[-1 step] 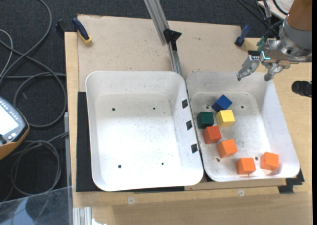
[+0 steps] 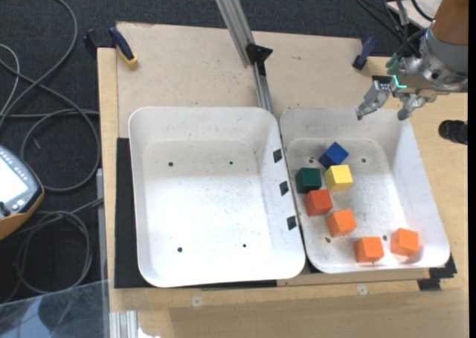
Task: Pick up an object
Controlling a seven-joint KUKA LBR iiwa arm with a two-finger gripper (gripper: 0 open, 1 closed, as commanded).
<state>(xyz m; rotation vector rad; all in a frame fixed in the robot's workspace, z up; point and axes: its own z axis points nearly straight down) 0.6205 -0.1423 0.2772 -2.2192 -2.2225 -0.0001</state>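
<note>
**Gripper open above the far edge of the right bin, nothing between its fingers**

The gripper (image 2: 387,107) hangs over the far edge of the right bin (image 2: 420,180), near its far right corner. Its two fingers are spread apart and nothing is between them. One fingertip (image 2: 364,112) is on the left and the other one is on the right, both pointing down toward the bin rim.

All the objects lie in the right bin. A blue cube (image 2: 334,154) is the one nearest to the far wall. Just beside it, toward the near edge, is a yellow cube (image 2: 340,176), and a dark green cube (image 2: 309,179) sits to the left of the yellow one. A red-orange cube (image 2: 318,201) touches the green cube on its near side. An orange cube (image 2: 341,222) follows a little further toward the near edge. Two more orange cubes (image 2: 369,249) (image 2: 405,242) lie side by side at the near right corner of this bin.

The left bin (image 2: 149,180) stands just beside the right one on the bench (image 2: 186,68). A metal rail (image 2: 234,13) crosses the far edge of the bench at a slant.
</note>
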